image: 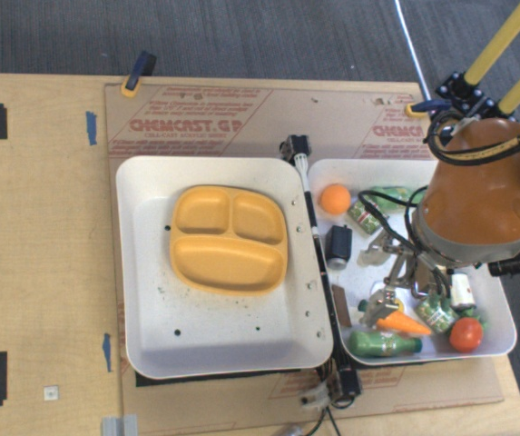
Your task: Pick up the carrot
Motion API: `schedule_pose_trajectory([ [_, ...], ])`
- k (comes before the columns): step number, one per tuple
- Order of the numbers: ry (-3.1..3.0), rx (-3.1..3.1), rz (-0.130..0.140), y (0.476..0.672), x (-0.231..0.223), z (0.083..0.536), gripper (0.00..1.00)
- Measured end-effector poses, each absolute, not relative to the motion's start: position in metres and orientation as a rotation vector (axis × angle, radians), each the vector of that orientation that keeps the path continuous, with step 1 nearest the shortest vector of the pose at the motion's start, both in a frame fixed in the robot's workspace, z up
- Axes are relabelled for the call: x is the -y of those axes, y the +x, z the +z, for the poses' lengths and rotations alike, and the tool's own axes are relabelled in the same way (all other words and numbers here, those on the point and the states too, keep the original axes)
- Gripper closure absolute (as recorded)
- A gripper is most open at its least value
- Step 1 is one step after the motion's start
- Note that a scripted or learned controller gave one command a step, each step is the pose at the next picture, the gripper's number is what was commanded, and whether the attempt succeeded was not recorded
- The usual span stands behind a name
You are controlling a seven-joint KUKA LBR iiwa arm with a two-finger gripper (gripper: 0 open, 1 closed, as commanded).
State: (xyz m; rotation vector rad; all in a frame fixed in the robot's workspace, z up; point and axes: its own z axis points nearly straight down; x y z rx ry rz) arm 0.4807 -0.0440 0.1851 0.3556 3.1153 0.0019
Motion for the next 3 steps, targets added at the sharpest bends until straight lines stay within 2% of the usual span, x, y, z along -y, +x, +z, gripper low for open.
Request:
schedule_pose_trajectory([
  [1, 0.357, -3.109, 0.004, 0.482, 0.044, 0.195, 1.00],
  [2, 0.357, -3.109, 0.004, 0.482, 0.044, 0.195, 0.00],
  [3, -0.974, -2.981, 0.000, 0.486, 0.049, 0.185, 0.00],
])
